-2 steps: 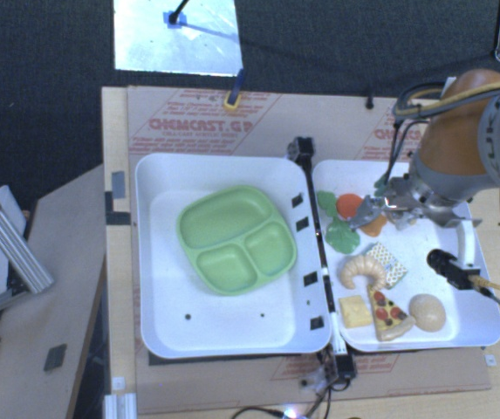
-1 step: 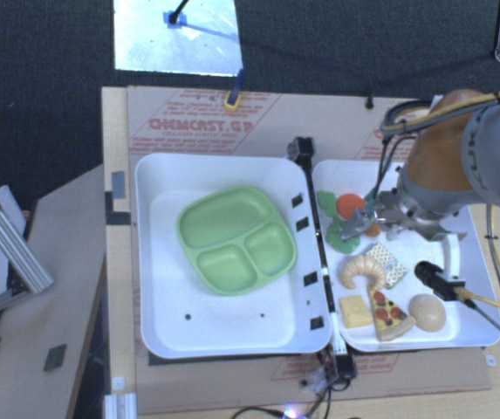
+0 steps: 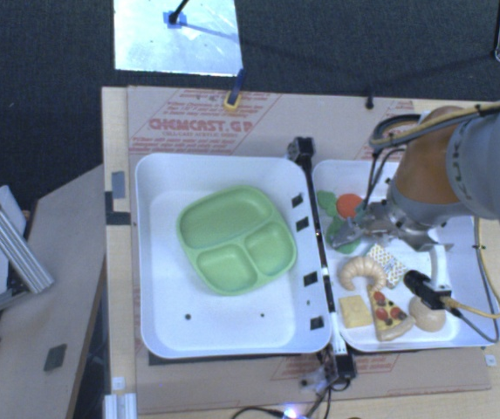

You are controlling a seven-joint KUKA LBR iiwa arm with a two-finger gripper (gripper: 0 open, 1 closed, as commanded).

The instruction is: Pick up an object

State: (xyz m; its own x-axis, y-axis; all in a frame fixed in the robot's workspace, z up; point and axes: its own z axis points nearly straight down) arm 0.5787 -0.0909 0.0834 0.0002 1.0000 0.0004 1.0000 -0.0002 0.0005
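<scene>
The right bin (image 3: 464, 332) holds several toy foods: a red tomato with a green leaf (image 3: 347, 204), a croissant (image 3: 361, 271), a checkered cracker (image 3: 389, 264), a yellow cheese square (image 3: 354, 311), a pizza slice (image 3: 388, 314) and a tan bun (image 3: 428, 314). My gripper (image 3: 347, 234) hangs low over the bin's left part, just below the tomato and above the croissant. Its grey fingers point left; nothing shows between them.
The left bin (image 3: 162, 260) carries a green three-compartment plate (image 3: 235, 238). A black divider with clips (image 3: 312, 234) runs between the bins. The arm's grey and orange body (image 3: 446, 168) covers the right bin's upper right. A black cable (image 3: 468, 308) trails over the bun.
</scene>
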